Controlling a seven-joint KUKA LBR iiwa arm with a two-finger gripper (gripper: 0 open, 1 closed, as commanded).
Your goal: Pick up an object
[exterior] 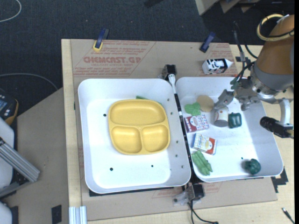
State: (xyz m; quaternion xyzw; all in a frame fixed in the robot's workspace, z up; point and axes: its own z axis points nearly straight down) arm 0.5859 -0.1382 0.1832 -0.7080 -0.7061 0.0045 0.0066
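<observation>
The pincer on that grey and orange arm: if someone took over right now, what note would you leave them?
Pincer: low in the right bin, over a grey cylinder and a green can; its grip cannot be made out.
Right bin also holds: a green block, two small cartons, a green pod, a dark green lump.
Left bin: yellow divided tray.
Done: nothing visibly lifted.
Left: grasp one object and raise it.
</observation>
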